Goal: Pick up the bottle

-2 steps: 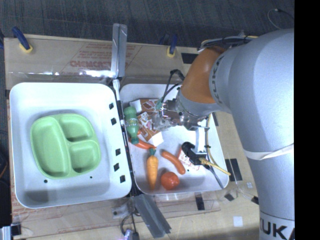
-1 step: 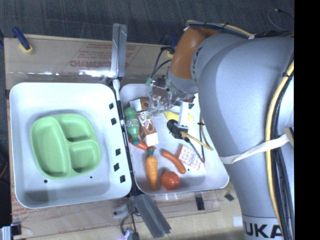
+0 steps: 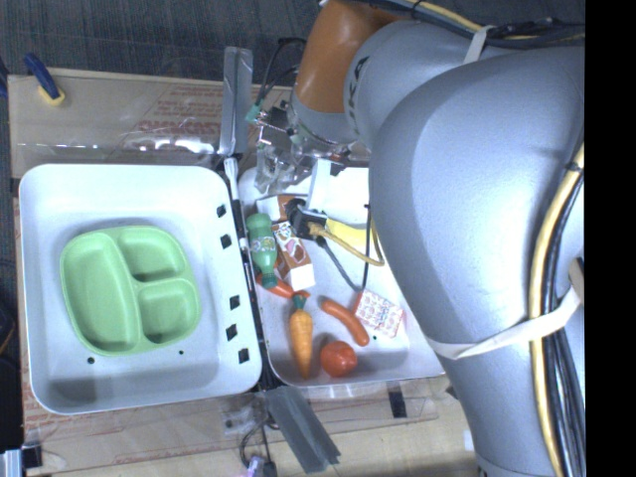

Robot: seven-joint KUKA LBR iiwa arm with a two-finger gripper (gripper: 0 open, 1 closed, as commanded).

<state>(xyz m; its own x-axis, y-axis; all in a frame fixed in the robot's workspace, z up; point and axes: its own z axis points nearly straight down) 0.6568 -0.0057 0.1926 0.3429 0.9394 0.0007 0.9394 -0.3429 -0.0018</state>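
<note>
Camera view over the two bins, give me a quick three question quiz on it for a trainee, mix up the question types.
1. True or false: the green plastic bottle lies in the same shallow white bin as the orange toy carrot.
2. Multiple choice: what sits in the left white bin? A) a red toy tomato B) a light green divided plate C) a yellow banana
3. Fill the gap: the tool is above the ____ end of the right bin, beyond the bottle's cap.

Key
1. True. The bottle is by the bin's left wall, with the carrot nearer the camera.
2. B, the light green divided plate.
3. Far.
</note>
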